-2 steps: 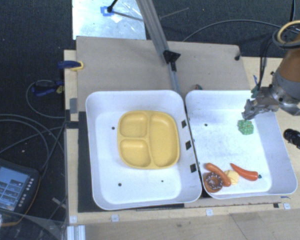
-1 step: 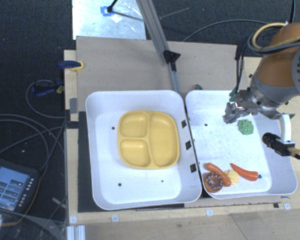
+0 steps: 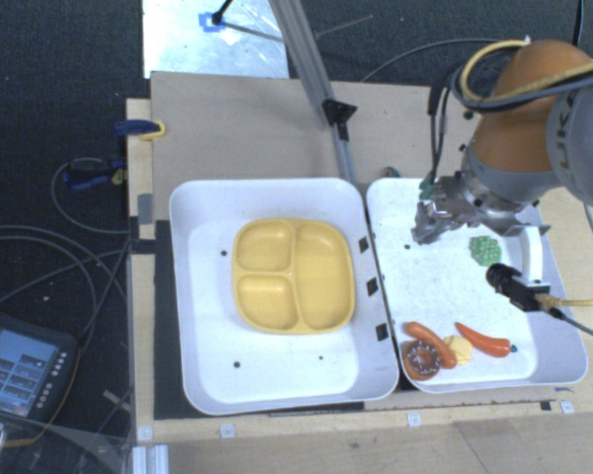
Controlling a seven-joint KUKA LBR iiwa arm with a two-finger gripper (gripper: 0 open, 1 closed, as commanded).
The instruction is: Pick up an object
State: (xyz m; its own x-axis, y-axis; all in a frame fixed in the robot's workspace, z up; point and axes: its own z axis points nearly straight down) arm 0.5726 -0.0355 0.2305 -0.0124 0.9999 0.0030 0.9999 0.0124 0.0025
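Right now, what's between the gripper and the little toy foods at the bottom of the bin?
In the camera view, bare white bin floor lies between the gripper and the doughnut, sausage and chili pepper.

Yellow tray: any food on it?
No. The yellow tray in the left bin has bare compartments; the toy food lies in the right bin.

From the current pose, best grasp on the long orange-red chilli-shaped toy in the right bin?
Grip the long orange-red chilli-shaped toy across its narrow middle, coming straight down from above. It lies flat on the right white bin's floor, long axis roughly left to right, so fingers should close across its width. Its right half stands free; the small yellow toy crowds the left end.
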